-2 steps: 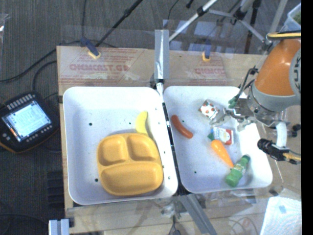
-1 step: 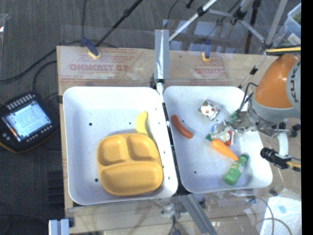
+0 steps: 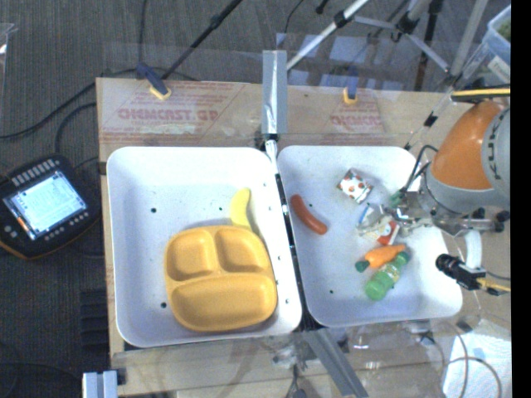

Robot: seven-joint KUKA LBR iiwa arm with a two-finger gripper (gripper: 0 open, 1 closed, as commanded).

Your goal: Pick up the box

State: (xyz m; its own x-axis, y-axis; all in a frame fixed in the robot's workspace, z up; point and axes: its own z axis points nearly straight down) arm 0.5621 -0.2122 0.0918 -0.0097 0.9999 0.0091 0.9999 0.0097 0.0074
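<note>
Box (image 3: 355, 186), small and white with red print (too small to read), sits in the right bin (image 3: 332, 297), upper middle. Gripper (image 3: 397, 218) hovers just right of it above clutter. Faded red lettering on the cardboard backing (image 3: 174, 114) is illegible.

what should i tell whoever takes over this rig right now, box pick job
Gripper: down in the right bin, among the small items near its right side; whether its fingers are open or shut cannot be told.
Box: small white and red one, lying in the right bin up and left of the gripper, apart from it.
Nearby: sausage, carrot, green bottle.
Left bin: yellow tray, banana.
Done: nothing visible; box not lifted.
Left: get the gripper on the box, grasp, lift.
</note>
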